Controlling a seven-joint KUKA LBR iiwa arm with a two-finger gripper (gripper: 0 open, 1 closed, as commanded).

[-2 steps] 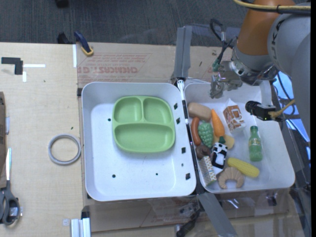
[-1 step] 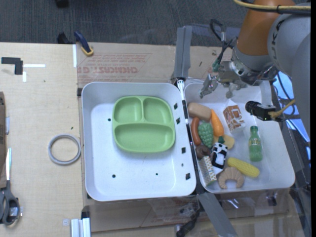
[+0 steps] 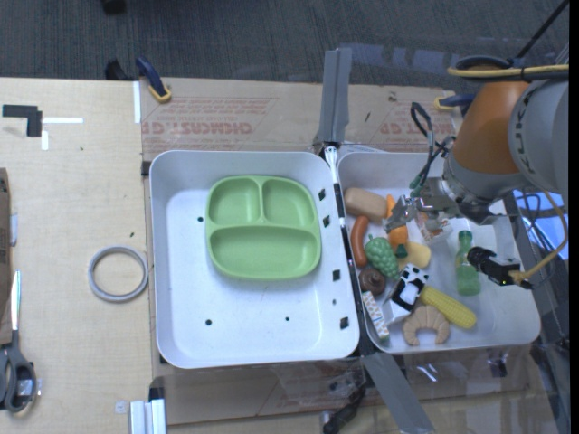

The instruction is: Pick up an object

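A roll of tape [image 3: 118, 273] is lying on the bench [image 3: 72, 197] left of the bins, well apart from them. Scissors [image 3: 15, 369] are resting near the left edge. A blue clamp [image 3: 154, 79] is sitting by the cardboard [image 3: 231, 116].

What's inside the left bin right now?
The left bin holds one green divided plate, lying flat toward its back half, with nothing in its three compartments. Whatever lies beneath the plate is covered.
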